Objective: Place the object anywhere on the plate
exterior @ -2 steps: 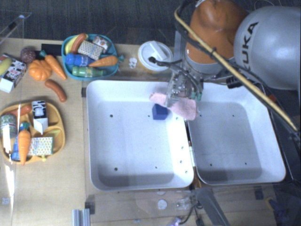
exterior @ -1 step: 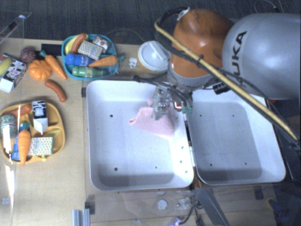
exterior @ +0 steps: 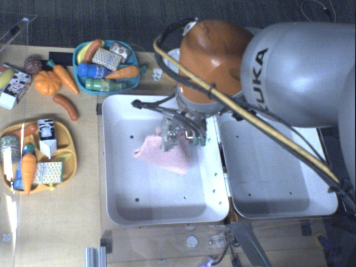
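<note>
The pincer [exterior: 179, 136] is hanging down from the big grey arm [exterior: 295, 71] with the orange band [exterior: 217, 57], and it is sitting right over the left white bin [exterior: 119, 196]. Its tip is touching the top right edge of a pink thing [exterior: 161, 153], but I cannot tell how the pincer is set, because the dark metal parts are hiding it. The pink thing is lying flat near the middle of the left bin. It is looking soft and pale, like a small floppy cloth with a pointy corner on its left. The right white bin [exterior: 278, 202] is sitting just beside the left one. Toy food is lying in a blue bowl [exterior: 105, 65] and a yellow plate [exterior: 69, 149] on the wooden bench [exterior: 83, 227] at the left.
</note>
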